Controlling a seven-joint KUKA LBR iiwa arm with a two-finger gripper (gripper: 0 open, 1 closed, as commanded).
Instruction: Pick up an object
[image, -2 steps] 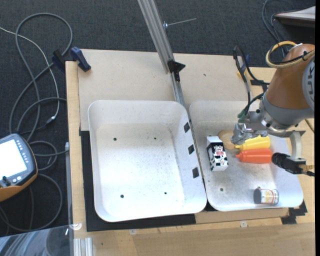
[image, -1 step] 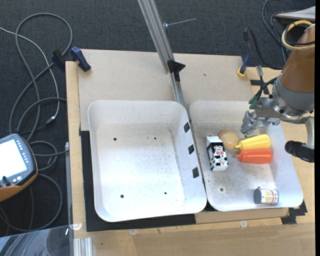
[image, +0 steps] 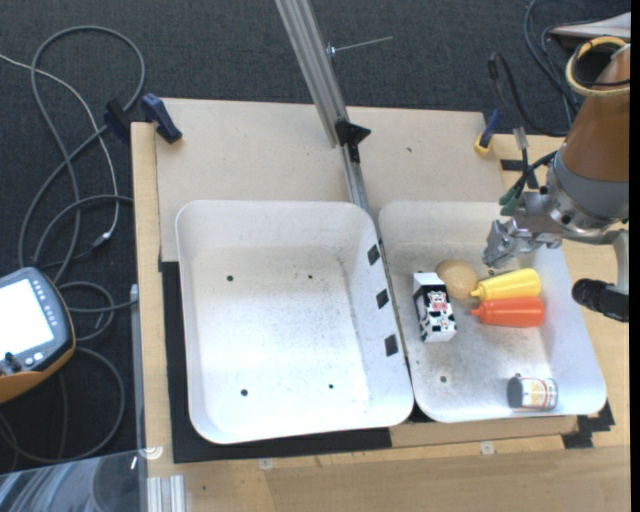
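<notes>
A pale wooden bench (image: 260, 160) on dark carpet carries two shallow white plastic bins side by side, the left bin (image: 280, 320) holding nothing that can be seen and the right bin (image: 575, 350) holding every candidate for the pick. The grey and orange arm's two-finger metal gripper (image: 503, 243) hangs over the right bin's far edge, just beyond the yellow plastic squeeze bottle (image: 508, 285); nothing is seen between its fingers, and whether they are spread or pressed together cannot be told.

The yellow bottle lies on its side against an orange plastic squeeze bottle (image: 510, 314), both near the bin's middle. A tan rounded potato-like object (image: 456, 276) sits at their left ends, touching or nearly so, with a small black-and-white patterned carton (image: 434, 309) just beside it, close to the bin's left wall. A small cylindrical tin with a pale label (image: 532, 393) lies alone toward the near right corner.

The clustered four leave little finger room between them; the lone tin has open floor all round, likely the easier grasp.
</notes>
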